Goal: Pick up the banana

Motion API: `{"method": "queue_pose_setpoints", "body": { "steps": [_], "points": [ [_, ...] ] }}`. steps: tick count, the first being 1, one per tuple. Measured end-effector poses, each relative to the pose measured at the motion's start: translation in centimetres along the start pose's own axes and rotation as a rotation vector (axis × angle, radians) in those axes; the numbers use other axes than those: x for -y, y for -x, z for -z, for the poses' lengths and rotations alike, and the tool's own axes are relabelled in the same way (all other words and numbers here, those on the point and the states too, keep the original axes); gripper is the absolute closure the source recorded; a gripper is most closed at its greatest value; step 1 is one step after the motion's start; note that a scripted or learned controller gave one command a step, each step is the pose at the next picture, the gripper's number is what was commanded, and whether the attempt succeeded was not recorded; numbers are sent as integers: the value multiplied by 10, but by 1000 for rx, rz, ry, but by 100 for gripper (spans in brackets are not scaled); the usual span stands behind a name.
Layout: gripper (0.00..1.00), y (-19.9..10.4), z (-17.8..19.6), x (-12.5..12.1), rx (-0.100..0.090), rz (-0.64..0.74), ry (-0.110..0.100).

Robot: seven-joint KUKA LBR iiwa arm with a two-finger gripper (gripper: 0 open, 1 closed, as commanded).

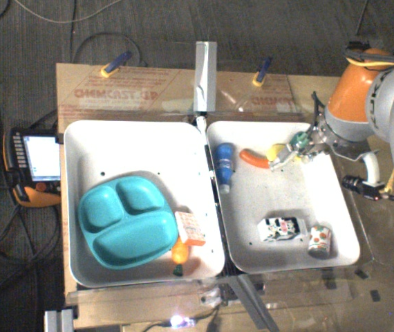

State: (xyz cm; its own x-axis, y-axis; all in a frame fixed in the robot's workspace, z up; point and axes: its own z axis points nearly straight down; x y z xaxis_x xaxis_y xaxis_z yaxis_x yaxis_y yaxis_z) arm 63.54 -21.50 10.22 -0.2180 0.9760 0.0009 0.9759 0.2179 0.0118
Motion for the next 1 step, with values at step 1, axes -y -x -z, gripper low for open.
{"method": "queue_pose_setpoints", "body": {
  "steps": [1],
  "points": [
    [0,11,-4,-29,-26,-29,-46]
  ]
}}
